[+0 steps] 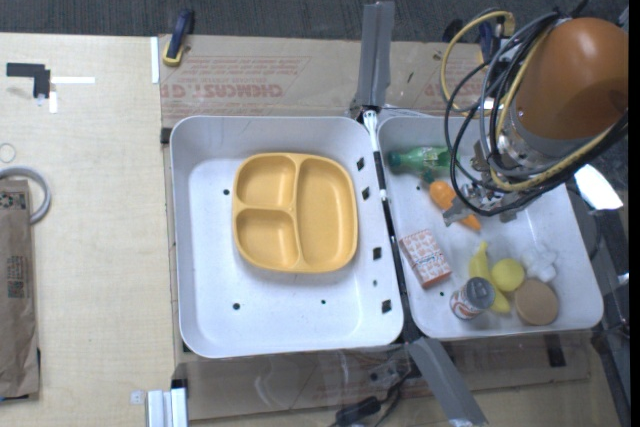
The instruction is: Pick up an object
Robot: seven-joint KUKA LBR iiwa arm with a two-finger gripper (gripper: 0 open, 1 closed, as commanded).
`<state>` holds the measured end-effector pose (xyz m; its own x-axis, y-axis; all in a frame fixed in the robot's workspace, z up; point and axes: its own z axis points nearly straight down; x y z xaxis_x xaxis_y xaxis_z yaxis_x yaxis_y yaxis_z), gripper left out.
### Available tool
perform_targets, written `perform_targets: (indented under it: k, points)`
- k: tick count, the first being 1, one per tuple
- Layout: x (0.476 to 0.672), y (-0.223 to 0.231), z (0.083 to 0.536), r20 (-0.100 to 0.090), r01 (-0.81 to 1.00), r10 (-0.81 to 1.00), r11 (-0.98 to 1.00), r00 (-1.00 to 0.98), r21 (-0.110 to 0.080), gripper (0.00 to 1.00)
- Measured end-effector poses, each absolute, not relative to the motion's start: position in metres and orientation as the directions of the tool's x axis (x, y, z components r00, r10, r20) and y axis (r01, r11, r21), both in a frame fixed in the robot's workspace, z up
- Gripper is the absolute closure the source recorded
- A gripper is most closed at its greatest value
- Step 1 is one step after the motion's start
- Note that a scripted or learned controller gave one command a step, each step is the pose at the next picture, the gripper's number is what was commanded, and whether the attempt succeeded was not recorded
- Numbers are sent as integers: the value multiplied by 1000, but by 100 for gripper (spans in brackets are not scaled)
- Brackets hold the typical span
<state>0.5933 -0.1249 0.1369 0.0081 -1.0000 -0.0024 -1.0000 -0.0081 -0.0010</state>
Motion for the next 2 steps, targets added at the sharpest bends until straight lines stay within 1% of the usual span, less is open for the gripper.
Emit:
perform_targets:
  k: [1, 2]
  points:
    - [645, -91, 101, 3, -982, -982, -188, 188, -17, 0]
    - [633, -92, 92, -3, -962, -962, 273, -273, -2, 0]
